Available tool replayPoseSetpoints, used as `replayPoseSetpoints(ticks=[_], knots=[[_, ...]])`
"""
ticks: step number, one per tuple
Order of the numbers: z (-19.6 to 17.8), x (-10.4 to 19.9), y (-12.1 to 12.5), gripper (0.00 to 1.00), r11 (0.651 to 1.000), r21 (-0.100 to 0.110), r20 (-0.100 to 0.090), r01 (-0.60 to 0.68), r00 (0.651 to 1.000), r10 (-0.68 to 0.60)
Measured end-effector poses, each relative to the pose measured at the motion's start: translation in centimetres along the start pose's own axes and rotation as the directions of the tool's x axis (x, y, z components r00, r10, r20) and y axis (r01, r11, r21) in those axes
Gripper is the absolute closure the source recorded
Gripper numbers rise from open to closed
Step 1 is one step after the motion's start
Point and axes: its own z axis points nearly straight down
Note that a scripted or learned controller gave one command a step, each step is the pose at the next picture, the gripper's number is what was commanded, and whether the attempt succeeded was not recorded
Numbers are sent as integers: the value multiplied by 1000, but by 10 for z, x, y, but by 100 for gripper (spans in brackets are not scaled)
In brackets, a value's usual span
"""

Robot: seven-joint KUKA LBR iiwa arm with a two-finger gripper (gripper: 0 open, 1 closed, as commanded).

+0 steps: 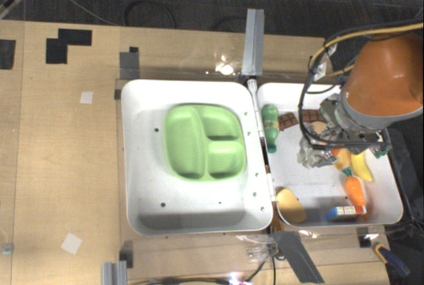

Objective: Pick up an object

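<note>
Orange-banded arm [384, 78] hangs over the right bin [397, 207], claw [322, 156] grip state unclear.

No readable text; small box [345, 212] in right bin [396, 214] bears print, illegible.

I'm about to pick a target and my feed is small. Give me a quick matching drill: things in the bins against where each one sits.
Things:
1. green tray
2. green bottle
3. carrot
4. tan disc

Places:
A. right bin's near left corner
B. middle of the left bin
C. right bin, near right side
D. right bin, against the divider

Pairs: 1-B, 2-D, 3-C, 4-A
</note>
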Motion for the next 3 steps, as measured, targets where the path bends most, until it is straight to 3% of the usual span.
replayPoseSetpoints(ticks=[1, 2, 3], knots=[[46, 20, -26, 100, 980, 1, -3, 198, 980, -198], [-34, 10, -69, 100, 956, 8, 1, 294, 956, -294], [6, -23, -121, 100, 878, 1, -1, 479, 878, -479]])
